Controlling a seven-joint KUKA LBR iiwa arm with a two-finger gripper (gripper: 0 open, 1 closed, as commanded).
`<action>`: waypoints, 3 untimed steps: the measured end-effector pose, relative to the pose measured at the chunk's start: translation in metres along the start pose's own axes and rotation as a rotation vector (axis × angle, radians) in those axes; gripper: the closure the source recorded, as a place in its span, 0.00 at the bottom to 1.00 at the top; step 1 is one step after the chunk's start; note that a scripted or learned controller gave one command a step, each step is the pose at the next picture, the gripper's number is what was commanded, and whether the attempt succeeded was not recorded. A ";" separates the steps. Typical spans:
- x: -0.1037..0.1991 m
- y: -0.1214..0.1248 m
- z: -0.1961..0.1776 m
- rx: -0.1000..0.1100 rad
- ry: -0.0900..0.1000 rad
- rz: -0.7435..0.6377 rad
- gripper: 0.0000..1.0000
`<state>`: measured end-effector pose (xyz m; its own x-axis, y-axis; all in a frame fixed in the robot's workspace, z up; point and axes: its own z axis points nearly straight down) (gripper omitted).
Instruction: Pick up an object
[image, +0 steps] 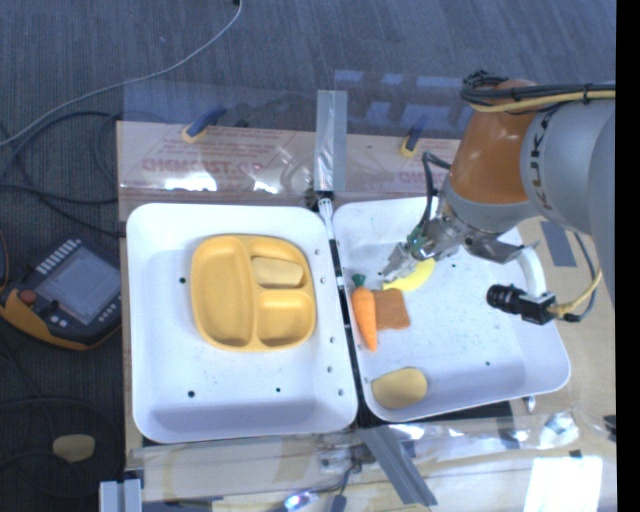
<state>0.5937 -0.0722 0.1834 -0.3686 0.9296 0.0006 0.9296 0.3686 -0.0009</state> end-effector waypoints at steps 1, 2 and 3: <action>0.000 0.000 0.000 0.000 0.000 0.000 0.00; 0.005 0.011 -0.048 0.001 -0.002 0.194 0.00; -0.082 0.028 0.078 -0.024 -0.014 0.067 0.00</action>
<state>0.6496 -0.1378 0.1050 -0.3051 0.9522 -0.0126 0.9520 0.3053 0.0234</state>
